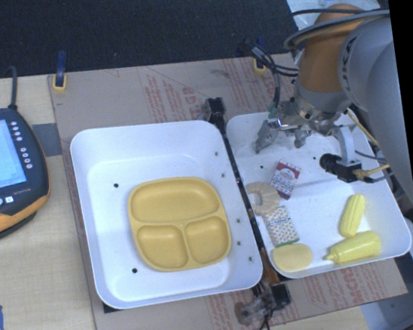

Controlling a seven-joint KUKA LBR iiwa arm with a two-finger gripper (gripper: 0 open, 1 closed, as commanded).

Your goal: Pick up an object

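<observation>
**Clerk:** While the gripper [282,133] hangs over the 11 o'clock corner of the right bin [315,202], what stock lies within reach?

**Keeper:** Six lots, all in that bin.
- Lot 1: red-and-white packet [286,178], flat, near the gripper at its 6 o'clock.
- Lot 2: beige disc [262,194], at the bin's 9 o'clock, close to the wall.
- Lot 3: patterned packet [281,226], 8 o'clock, just beside the disc.
- Lot 4: pale yellow lump [292,257], 7 o'clock.
- Lot 5: yellow bottle [353,248], 5 o'clock, on its side.
- Lot 6: corn cob [352,214], 4 o'clock, tilted.

The left bin [101,175] carries one yellow plate [178,223] in three sections.

**Clerk:** Condition of the gripper?

**Keeper:** Wide or narrow, I cannot tell from this angle. No lot shows in its grasp, so the pick looks not yet made.

**Clerk:** Risks on file?

**Keeper:** In my judgement, three.
- The nearest lot is a thin, flat packet, so a descent could close over it and come up with nothing.
- Lots 2 to 4 crowd the 9 o'clock wall, where a reach might strike the rim or nudge a neighbour.
- The bottle and the cob are rounded and would likely roll or squirt away from an off-centre pinch.
</observation>
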